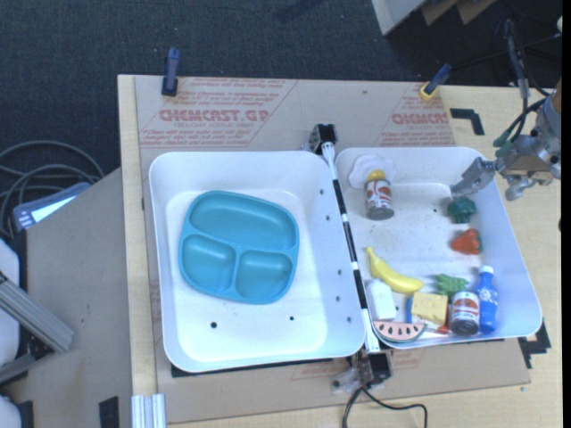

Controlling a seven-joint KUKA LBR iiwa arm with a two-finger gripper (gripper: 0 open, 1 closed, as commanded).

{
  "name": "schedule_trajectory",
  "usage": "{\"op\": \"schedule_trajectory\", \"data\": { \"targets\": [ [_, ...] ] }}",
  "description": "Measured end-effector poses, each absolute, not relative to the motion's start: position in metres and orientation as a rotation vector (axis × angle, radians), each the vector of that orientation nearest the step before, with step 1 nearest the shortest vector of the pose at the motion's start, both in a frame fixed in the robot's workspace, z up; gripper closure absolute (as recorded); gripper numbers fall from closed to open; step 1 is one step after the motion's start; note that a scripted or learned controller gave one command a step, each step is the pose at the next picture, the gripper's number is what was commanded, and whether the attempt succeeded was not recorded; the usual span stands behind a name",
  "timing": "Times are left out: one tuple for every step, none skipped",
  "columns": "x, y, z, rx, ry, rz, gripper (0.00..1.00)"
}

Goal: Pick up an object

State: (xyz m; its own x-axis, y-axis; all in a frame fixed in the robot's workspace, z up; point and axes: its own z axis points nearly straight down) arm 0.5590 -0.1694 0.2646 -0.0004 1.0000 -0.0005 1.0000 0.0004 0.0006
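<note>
— Where was the gripper point(482, 178)?
— Over the right bin's point(522, 266) far edge; whether clenched, I couldn't tell. Just beside it lay a crumpled dark-green object point(461, 209), a glossy can point(379, 195) farther left.

The gripper point(473, 178) hangs at about three o'clock over the right bin point(526, 283), just above a dark green toy point(461, 209); its fingers are too blurred to read. Below lie a red piece point(465, 242), a banana point(393, 276), a blue bottle point(486, 300), a can point(464, 312) and a watermelon slice point(396, 331), with a small jar point(379, 195) toward twelve. At nine o'clock, the left bin point(169, 181) holds a blue divided plate point(238, 247).
</note>
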Motion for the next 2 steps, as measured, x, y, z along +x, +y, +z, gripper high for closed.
{"op": "schedule_trajectory", "data": {
  "targets": [
    [0.659,-0.205,0.181,2.222,2.223,-0.002,0.0],
    [0.626,-0.222,0.155,2.222,2.222,-0.002,0.0]
  ]
}}
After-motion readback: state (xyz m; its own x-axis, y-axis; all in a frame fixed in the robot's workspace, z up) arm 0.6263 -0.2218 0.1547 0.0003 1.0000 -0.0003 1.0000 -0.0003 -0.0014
